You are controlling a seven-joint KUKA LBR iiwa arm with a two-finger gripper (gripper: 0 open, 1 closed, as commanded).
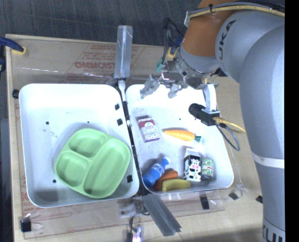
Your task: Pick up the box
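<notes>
The box (148,128) is small and red with a white label, and it lies flat in the right bin (217,140) near the divider. My gripper (161,88) hovers over the far end of that bin, up and slightly right of the box. Its two grey fingers (148,86) are spread apart with nothing between them, so it is open. The grey arm with its orange band (205,34) comes in from the right.
A carrot (178,134) lies right of the box. Along the near wall sit a blue bottle (155,171), a cow-print carton (192,167), a green can (207,168) and a yellow banana (175,184). The left bin (39,105) holds a green divided plate (93,162).
</notes>
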